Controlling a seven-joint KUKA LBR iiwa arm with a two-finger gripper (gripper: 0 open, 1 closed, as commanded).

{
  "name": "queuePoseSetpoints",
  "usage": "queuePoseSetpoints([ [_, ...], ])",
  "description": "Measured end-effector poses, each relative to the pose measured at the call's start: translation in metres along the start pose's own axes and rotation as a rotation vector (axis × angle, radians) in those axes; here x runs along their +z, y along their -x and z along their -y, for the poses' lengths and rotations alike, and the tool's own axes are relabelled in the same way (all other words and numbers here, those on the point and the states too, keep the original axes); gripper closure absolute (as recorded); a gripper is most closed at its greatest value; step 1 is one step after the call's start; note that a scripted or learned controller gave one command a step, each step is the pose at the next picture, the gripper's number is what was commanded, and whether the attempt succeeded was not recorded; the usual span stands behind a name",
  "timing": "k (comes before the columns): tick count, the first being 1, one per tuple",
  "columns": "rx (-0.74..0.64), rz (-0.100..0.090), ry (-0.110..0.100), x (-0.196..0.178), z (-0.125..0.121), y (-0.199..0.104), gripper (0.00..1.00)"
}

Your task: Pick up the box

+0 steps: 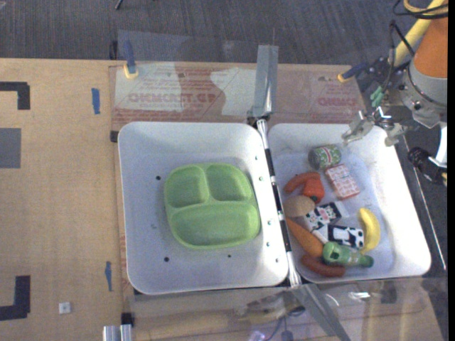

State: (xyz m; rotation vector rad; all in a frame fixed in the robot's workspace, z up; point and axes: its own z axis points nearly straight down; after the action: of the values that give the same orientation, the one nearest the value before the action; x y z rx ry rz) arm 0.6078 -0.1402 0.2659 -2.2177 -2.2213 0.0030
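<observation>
The box [343, 181] is small, pink and red with a grid print, and lies flat in the upper middle of the right bin [409, 212]. My gripper [373, 135] hangs over that bin's far right corner, above and to the right of the box and apart from it. Its two fingers [355, 133] are spread open with nothing between them. The grey arm with its orange band [434, 48] comes in from the top right.
Around the box lie a green-grey can [324, 155], a red-orange vegetable [306, 183], a cow-print toy [330, 222], a banana [369, 227], a carrot [306, 238] and a green bottle [346, 254]. The left bin [135, 190] holds a green divided tray [211, 204].
</observation>
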Motion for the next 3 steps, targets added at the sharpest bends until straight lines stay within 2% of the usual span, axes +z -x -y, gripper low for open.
queuePoseSetpoints([
  [1,-0.002,0.000,0.000,-0.0097,-0.0002,-0.0006,1.00],
  [2,-0.001,0.000,0.000,-0.0096,-0.0001,-0.0005,0.00],
  [3,-0.001,0.000,0.000,-0.0096,-0.0001,-0.0005,0.00],
])
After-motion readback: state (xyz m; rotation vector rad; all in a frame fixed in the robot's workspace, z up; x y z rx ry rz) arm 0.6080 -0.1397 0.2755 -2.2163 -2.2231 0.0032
